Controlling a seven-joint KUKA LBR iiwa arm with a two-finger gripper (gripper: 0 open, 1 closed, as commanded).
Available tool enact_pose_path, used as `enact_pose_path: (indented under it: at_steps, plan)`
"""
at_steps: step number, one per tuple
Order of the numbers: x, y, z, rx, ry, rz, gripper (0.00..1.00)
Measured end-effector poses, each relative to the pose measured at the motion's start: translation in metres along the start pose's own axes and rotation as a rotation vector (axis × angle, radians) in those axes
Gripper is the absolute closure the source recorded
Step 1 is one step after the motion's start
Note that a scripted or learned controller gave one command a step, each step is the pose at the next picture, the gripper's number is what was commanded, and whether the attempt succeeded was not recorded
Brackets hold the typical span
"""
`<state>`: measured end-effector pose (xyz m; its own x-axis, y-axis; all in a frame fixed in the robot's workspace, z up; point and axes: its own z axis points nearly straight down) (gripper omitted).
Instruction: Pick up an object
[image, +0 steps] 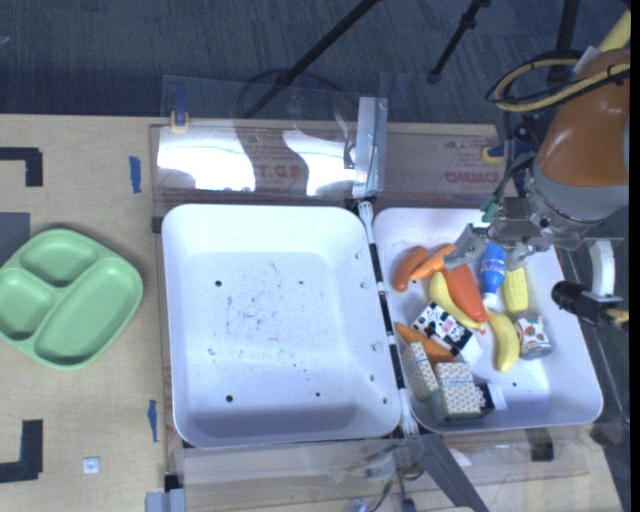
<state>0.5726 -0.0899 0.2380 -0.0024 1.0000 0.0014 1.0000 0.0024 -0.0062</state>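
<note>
**Inspector A:** Both bins, the left bin (265, 320) and the right bin (560, 385), look like smooth white plastic, faintly scuffed. The bench (80, 420)?

**Inspector B:** Pale wood, matt. The green divided plate (68, 297) is smooth plastic with a soft sheen. The clear panel (260, 150) behind the bins is glossy and throws glare. The arm's orange band (590, 130) looks semi-gloss.

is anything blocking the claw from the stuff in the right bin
Nothing visible does. The claw sits over the right bin, right above the blue bottle and orange carrot; the items are crowded together, touching.
</note>
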Motion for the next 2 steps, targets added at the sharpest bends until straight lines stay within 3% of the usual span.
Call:
enact_pose_path:
  at_steps: [1,2]
  plan:
    - [0.0,0.001,-0.007,0.003,0.001,0.002,1.0]
    - [0.005,0.028,-0.05,-0.005,-0.003,-0.226,1.0]
